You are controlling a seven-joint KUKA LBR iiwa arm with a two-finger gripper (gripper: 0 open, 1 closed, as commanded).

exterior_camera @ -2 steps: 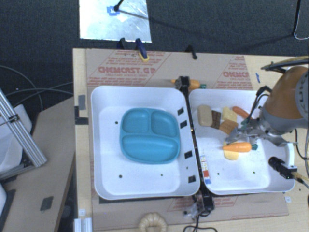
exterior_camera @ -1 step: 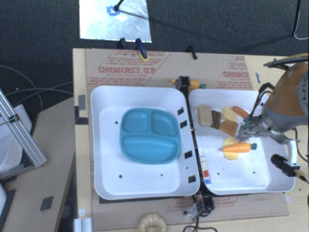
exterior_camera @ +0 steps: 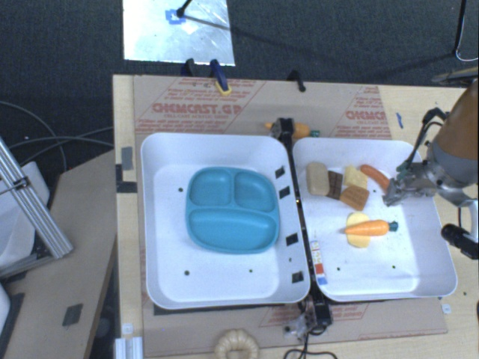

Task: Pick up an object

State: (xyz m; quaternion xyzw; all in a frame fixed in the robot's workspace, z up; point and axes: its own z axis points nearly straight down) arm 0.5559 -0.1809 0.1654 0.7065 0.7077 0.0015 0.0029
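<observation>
Carrot (exterior_camera: 368,228) lies flat in the right bin (exterior_camera: 419,275), long axis three-to-nine, green tip at three; claw (exterior_camera: 394,193) hovers at its one o'clock, grip unreadable.

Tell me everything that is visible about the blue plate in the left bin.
The blue plate is a rounded, glossy tray that looks like plastic. Raised ridges divide it into three compartments: two smaller ones at the far side and one long one at the near side. Nothing lies in any of them. It sits flat, right way up, near the middle of the left bin, apart from its walls. Only the bin floor touches it.
</observation>
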